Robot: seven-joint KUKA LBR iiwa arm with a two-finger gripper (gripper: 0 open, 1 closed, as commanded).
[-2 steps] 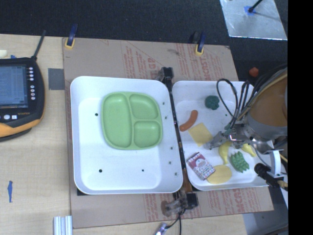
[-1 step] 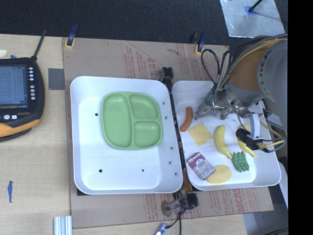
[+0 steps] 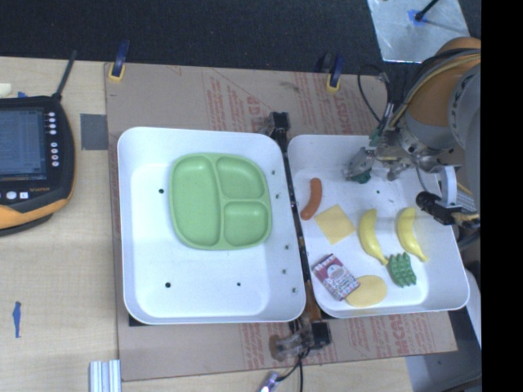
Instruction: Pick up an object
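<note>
My gripper (image 3: 376, 170) hangs over the far part of the right bin (image 3: 445, 300), open, with nothing between its fingers. Nearer to the camera, the bin holds an orange-brown sausage (image 3: 310, 198), a flat yellow cheese slice (image 3: 333, 223), two bananas (image 3: 369, 235) (image 3: 410, 233), a green bumpy piece (image 3: 400, 269), a red-and-white packet (image 3: 336, 276) and a yellow oval (image 3: 365, 291). The sausage lies to the gripper's left and slightly below it in the view. No object touches the gripper.
The left bin (image 3: 147, 292) holds a green divided plate (image 3: 221, 201). A handheld control pad (image 3: 29, 162) lies on the bench at far left. The two bins meet along a clamped seam (image 3: 290, 219).
</note>
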